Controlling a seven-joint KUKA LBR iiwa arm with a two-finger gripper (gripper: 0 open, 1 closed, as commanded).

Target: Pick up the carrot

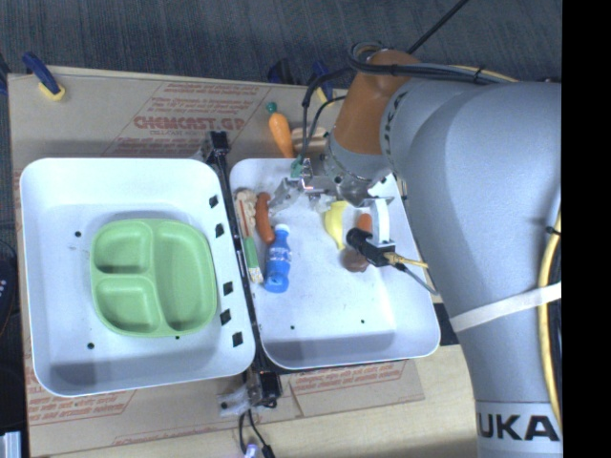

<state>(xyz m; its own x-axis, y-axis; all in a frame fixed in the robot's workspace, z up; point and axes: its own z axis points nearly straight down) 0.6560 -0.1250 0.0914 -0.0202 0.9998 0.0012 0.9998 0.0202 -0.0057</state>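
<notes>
The carrot is orange with a small green top. It lies at the far edge of the right bin, on or just beyond its back rim. My gripper hangs low over the back part of that bin, a short way nearer and to the right of the carrot. Nothing shows in its grasp. The grey arm with its orange band stretches in from the right and hides the bin's far right corner.
The right bin holds a sausage in a bun, a blue bottle, a green stick, a yellow fruit and a small brown item. A green divided tray sits in the left bin.
</notes>
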